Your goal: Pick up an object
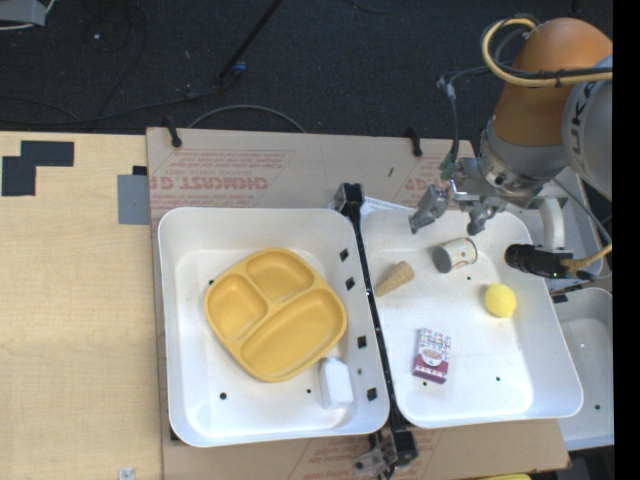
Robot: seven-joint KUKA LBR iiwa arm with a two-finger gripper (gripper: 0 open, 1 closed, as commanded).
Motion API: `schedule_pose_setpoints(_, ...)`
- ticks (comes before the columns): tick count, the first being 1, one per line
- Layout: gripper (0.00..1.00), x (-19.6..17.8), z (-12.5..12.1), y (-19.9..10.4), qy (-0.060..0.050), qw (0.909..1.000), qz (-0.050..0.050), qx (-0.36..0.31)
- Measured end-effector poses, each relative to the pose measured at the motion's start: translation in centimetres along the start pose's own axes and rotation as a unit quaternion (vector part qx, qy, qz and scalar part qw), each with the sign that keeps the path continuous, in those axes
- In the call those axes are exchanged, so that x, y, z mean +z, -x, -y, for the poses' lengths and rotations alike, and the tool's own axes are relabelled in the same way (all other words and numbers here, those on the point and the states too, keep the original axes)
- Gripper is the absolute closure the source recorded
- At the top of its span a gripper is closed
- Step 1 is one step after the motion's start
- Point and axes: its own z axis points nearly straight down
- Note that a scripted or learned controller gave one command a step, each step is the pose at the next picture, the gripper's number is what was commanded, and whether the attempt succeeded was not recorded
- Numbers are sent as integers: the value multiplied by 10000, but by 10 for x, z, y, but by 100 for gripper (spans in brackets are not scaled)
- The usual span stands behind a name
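Bins of shallow white plastic sit side by side on a bench. The left bin (190, 268) holds a yellow plastic tray with three compartments (275, 313) and a small white bottle (335, 381) lying near the front corner. The right bin (540, 378) holds a tan cone (394, 277), a small white cylinder with a grey end (455, 255), a yellow ball (500, 300) and a small red and white packet (433, 355). The grey two-finger gripper (450, 217) hangs just above the far edge of the right bin, fingers spread apart and grasping nothing, just behind the cylinder.
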Motion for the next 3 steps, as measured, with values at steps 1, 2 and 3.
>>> schedule_pose_setpoints(1,0,-8,-2,0,66,10000,7,-9)
schedule_pose_setpoints(2,0,55,-3,3,46,10000,7,-1)
schedule_pose_setpoints(3,0,116,-8,8,46,10000,8,2)
